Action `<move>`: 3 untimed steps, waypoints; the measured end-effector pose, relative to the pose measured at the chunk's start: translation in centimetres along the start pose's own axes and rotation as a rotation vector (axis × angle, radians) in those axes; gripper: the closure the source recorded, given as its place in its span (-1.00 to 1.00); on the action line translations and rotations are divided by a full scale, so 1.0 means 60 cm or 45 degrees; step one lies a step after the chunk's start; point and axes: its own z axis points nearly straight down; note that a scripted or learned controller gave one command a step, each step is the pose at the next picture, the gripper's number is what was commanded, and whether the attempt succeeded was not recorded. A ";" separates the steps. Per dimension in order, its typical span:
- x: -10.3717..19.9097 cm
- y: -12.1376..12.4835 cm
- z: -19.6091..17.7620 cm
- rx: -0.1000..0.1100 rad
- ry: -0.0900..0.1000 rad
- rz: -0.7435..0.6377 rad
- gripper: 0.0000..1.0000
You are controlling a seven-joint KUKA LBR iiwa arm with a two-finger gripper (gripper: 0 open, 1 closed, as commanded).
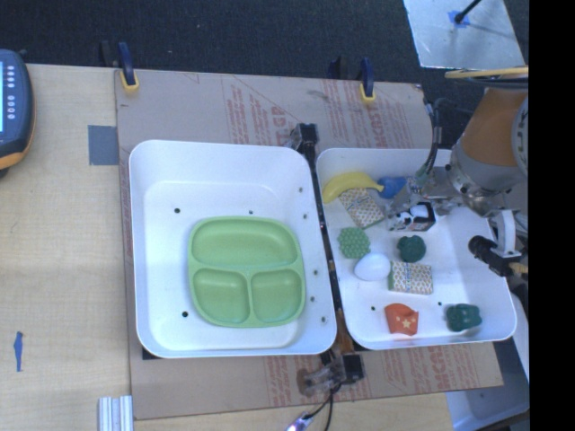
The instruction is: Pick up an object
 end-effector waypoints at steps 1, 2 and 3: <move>0.065 -0.069 0.003 -0.024 -0.014 0.000 -1.00; 0.061 -0.090 0.003 -0.028 -0.008 -0.004 -1.00; 0.059 -0.083 -0.022 -0.042 -0.013 -0.009 1.00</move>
